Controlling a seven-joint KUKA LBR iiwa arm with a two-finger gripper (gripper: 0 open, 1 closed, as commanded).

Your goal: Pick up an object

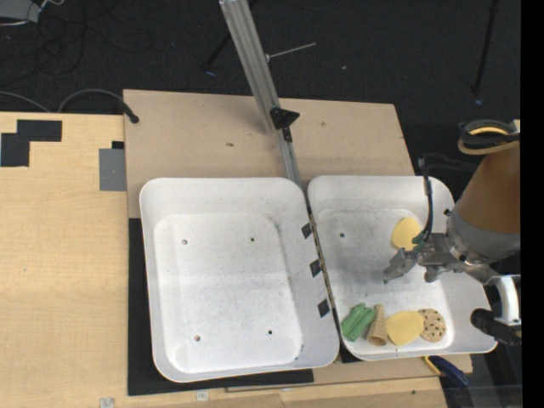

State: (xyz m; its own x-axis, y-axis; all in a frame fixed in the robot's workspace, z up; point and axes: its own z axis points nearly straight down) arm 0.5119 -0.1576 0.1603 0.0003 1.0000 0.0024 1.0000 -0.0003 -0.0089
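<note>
My gripper hangs over the middle of the right bin, its two dark fingers spread open and nothing between them. A yellow rounded piece lies just behind the gripper, toward the bin's far side. Along the bin's near edge sit a green piece, a tan cone, a yellow chip-like piece and a chocolate-chip cookie. The arm's orange band rises at the right.
The left bin stands beside the right one, with black clips along the shared wall. A slanted metal rail rises behind the bins. Wooden bench surface lies to the left.
</note>
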